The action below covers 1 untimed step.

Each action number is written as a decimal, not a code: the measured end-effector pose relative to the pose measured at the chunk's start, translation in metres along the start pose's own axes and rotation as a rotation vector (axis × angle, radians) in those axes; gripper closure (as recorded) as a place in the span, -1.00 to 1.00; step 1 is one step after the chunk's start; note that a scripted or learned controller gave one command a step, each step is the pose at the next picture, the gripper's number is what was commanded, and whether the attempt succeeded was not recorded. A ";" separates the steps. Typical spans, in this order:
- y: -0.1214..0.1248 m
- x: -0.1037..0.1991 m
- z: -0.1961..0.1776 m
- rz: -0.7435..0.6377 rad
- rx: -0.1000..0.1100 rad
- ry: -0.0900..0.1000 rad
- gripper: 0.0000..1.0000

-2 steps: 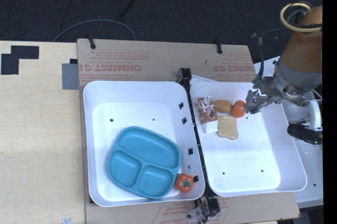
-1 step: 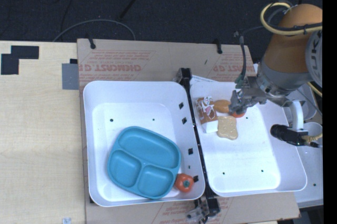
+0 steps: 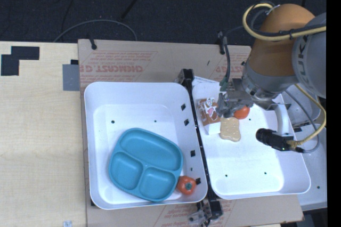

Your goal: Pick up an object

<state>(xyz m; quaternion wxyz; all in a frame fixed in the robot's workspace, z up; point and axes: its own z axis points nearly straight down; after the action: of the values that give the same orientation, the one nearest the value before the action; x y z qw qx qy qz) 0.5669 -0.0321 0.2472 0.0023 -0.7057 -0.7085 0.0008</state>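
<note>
My gripper (image 3: 230,108) reaches down into the right bin (image 3: 256,178) near its back left corner. A small red-orange object (image 3: 242,112) sits right beside its fingers on the right. A tan bread-like slice (image 3: 230,129) lies just in front of the gripper. A small brown and white packet (image 3: 209,110) lies to its left, by the bin wall. The arm's body hides how the fingers stand.
The left bin (image 3: 106,98) holds a blue divided plate (image 3: 145,164) and a red tomato-like toy (image 3: 186,185) at its front right corner. A black divider (image 3: 194,130) runs between the bins. A black cylinder with yellow cable (image 3: 274,139) hangs over the right bin.
</note>
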 end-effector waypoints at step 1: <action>-0.008 0.056 0.000 0.000 0.001 -0.001 1.00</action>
<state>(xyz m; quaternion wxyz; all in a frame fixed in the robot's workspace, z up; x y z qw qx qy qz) 0.5585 0.0241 0.2478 0.0023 -0.7058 -0.7084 0.0014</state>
